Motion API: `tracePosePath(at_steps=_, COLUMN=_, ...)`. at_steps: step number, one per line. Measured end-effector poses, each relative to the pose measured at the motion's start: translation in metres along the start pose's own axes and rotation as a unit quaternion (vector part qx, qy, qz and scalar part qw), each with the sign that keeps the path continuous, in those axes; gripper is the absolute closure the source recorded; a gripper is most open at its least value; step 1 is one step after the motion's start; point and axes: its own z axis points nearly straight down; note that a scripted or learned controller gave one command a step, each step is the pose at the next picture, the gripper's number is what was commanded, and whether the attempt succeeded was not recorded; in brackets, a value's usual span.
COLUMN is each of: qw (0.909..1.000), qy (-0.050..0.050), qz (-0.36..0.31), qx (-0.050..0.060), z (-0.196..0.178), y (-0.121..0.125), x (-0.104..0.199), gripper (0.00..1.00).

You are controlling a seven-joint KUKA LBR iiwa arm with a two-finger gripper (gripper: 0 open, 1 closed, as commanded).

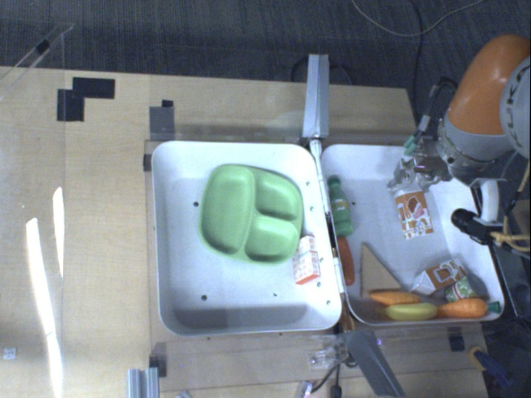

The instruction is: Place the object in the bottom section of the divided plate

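A green divided plate [249, 214] lies in the left bin [178, 297], with one long section on its left and two smaller ones on its right. My gripper [413, 171] hangs over the upper part of the right bin [473, 247]. Directly below it is a small white and orange packet [413, 214]; I cannot tell whether the gripper holds the packet or the packet rests on the bin floor. A small white and red carton [307, 261] lies in the left bin, beside the plate's lower right corner.
The right bin also holds a green bottle [338, 207] and a red sausage [346, 261] along its left wall. A carrot [463, 308], a yellow piece [411, 311], an orange piece [392, 297] and a printed pack [452, 279] crowd its front edge.
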Motion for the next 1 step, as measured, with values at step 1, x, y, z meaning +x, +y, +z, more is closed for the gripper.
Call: tracePosePath(at_steps=1, qw=0.9984, qy=0.001, qz=0.056, qx=0.0, z=-0.0011, y=0.0299, x=0.0707, gripper=1.0)
